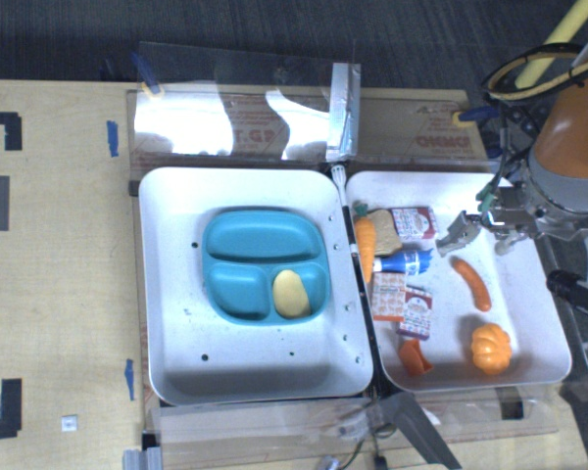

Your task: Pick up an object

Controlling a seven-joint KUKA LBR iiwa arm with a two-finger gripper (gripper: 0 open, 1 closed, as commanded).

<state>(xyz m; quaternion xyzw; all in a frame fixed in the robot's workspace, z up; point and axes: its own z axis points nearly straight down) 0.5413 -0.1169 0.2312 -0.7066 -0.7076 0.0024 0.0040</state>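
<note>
Grey arm (564, 164) enters from right, orange band above wrist. Gripper (467, 231) low, pointing left, its 2 fingers (460, 235) slightly parted, nothing visible between them.

Bench (49, 292): pale wood, black corner marks.
Floor (225, 8): dark grey, beyond bench.
Clear panel (235, 116): glare, on bench's far edge.

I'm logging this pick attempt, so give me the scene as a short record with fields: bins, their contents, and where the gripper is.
left bin: white shallow bin holding a blue divided plastic tray
tray contents: yellow egg-shaped object in the lower right compartment
right bin: white shallow bin with an orange pumpkin toy, orange-red sausage, orange carrot, blue-and-white tube, small printed packets
gripper: gripper above the right bin's upper area, near the sausage
held: nothing seen
</note>
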